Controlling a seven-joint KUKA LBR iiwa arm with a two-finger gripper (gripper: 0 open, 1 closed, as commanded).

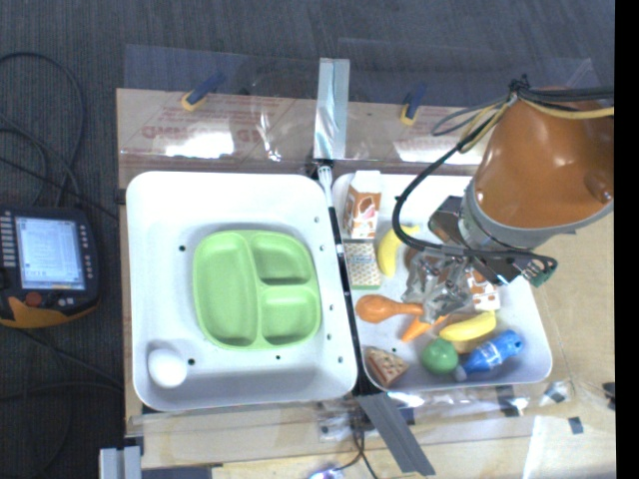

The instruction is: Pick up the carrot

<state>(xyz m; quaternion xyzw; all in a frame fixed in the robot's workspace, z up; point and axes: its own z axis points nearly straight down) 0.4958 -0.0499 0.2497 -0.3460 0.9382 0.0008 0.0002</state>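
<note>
Reaching for the carrot (414,328)
You had the gripper (442,285) low just above it; jaw state I couldn't tell. Next: close squarely on it.

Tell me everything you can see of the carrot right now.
The carrot looks like a small orange toy of smooth plastic, of which a short, slanted stub is visible in the right bin. It lies low among the clutter, between the orange spoon on its left and the yellow banana on its right, with the green ball just below. The gripper hangs just above it, hiding its upper end; whether they touch is unclear.
</note>
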